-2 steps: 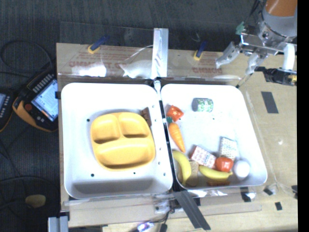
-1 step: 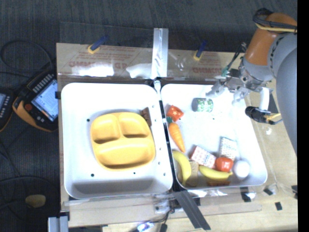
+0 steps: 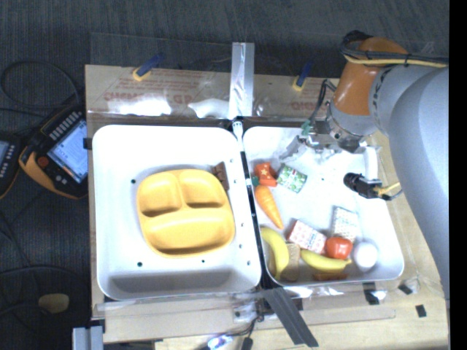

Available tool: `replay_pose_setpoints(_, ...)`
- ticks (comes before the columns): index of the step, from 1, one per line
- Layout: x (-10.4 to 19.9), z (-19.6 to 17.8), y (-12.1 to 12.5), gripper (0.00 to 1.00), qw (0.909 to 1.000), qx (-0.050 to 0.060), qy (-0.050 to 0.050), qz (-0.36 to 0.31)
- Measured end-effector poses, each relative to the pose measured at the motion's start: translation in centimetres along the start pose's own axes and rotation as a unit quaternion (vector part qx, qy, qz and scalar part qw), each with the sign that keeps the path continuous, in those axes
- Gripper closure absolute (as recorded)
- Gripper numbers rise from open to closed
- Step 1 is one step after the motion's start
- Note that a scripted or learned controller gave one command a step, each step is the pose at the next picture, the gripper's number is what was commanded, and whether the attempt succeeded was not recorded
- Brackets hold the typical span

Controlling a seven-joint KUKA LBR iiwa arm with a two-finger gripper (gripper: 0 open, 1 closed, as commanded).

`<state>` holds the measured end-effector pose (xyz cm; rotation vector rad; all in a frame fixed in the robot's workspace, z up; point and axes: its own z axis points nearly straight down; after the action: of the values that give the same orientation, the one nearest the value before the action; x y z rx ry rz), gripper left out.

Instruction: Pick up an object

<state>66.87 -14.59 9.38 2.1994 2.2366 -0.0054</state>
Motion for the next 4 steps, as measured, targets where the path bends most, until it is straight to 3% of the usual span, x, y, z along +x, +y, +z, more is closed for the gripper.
replay_pose_setpoints(1, 0.1, -1.0, 0.1, 1.00, 1.0000, 0.000, 0.000, 0.000)
replay_pose_setpoints(2, 0.1, -1.0, 0.1, 0.00, 1.0000, -0.001, 0.000, 0.000)
replay_pose_setpoints(3, 1.6, 0.5, -1.8, 0.00, 0.9995, -0.004, 0.002, 0.030)
replay_pose_setpoints(4, 2.5, 0.4, -5.2, 0.00, 0.9997, -0.005, 0.000, -0.022)
